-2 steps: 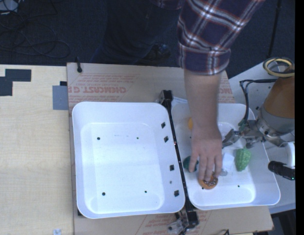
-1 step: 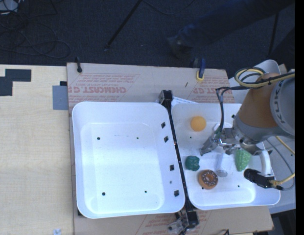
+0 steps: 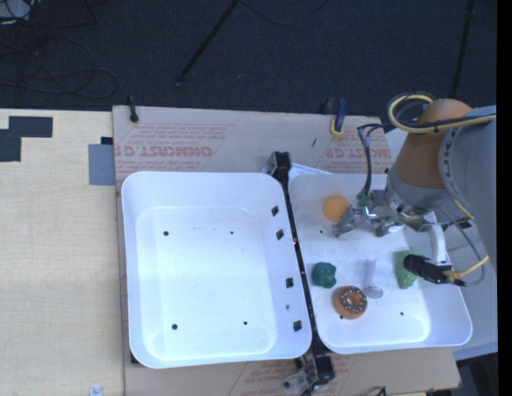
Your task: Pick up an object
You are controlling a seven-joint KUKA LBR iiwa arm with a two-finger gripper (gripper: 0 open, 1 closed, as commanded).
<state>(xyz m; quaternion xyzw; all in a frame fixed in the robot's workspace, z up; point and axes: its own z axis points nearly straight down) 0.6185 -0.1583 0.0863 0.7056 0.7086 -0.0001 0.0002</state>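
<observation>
My gripper hangs over the back of the right bin, below the orange band of the arm. An orange ball lies just to its left, close to it. Nearer the front of this bin lie a dark green lump, a brown sprinkled donut, a small greyish clear piece and a light green object at the right. I see nothing held in the gripper.
The left bin stands beside the right one, with a black divider strip between them. A black cable end hangs off the arm beside the light green object. Both bins rest on cardboard.
</observation>
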